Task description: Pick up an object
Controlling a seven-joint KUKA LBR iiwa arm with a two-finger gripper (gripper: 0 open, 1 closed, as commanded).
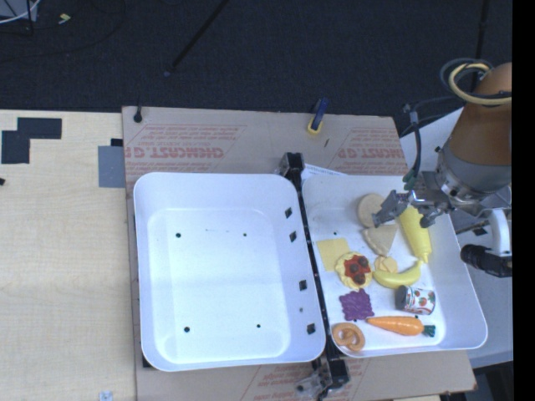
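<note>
Right bin (468,324) taken as landmark. Gripper (410,210) low over its upper half, fingers spread wide, straddling top end of yellow corn cob (417,233). Nothing clamped between fingers. Cob appears to lie on bin floor, just above banana (398,275); lift not evident. Carrot (396,325), small can (418,299), pretzel (349,336) rest along bin's lower edge, untouched. Judgement: approach stage reached; closing, lifting not yet done.
</note>
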